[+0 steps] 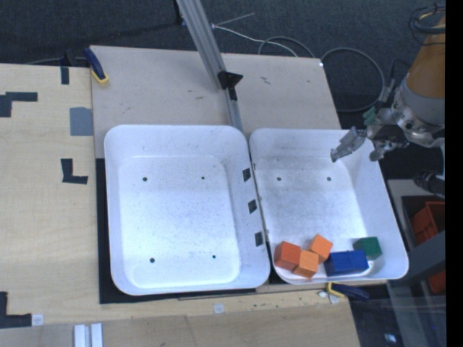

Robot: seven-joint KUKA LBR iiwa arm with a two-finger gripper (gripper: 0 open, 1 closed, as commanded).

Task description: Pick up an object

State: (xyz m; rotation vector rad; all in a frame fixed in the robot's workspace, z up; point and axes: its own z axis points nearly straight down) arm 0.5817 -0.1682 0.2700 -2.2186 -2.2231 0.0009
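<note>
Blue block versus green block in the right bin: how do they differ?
The blue block is larger and elongated; the green block is smaller and more cube-like. The blue block lies beside the orange blocks, while the green block sits farther right, nearer the bin's corner. Both rest in the right bin, away from the gripper.

Even, diffuse light; soft shadows, mild blur, perhaps slight glare on bins (pixel 173 132).
</note>
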